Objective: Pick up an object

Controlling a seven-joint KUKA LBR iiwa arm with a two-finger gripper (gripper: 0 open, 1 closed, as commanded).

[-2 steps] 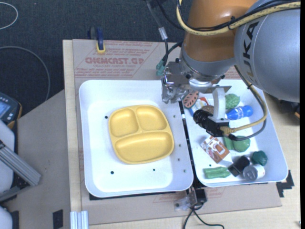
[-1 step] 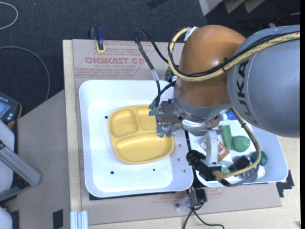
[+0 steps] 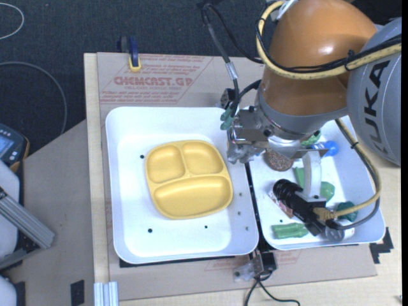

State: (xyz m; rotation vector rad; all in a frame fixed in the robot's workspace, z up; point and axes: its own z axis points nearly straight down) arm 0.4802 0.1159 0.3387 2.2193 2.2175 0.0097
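Clutter crowds the right bin (image 3: 373, 190): a green block (image 3: 290, 230), a brown disc (image 3: 278, 160) and a blue piece (image 3: 328, 148). A yellow plate (image 3: 189, 177) lies alone in the left bin (image 3: 121, 190). The gripper (image 3: 245, 142) hangs near the divide; we cannot tell whether it is wide or narrow. We would descend squarely onto the block, clear of its neighbours.

2 × white bins: left bin (image 3: 121, 190), right bin (image 3: 366, 177). 1 × yellow plate (image 3: 189, 177), divided into 3 compartments. 1 × blue clamp (image 3: 134, 53). In right bin: 1 × brown speckled disc (image 3: 278, 160); 1 × blue item (image 3: 329, 148); 1 × white strip (image 3: 312, 173); at least 3 × green pieces, including green block (image 3: 290, 230). Exact green count not determinable.
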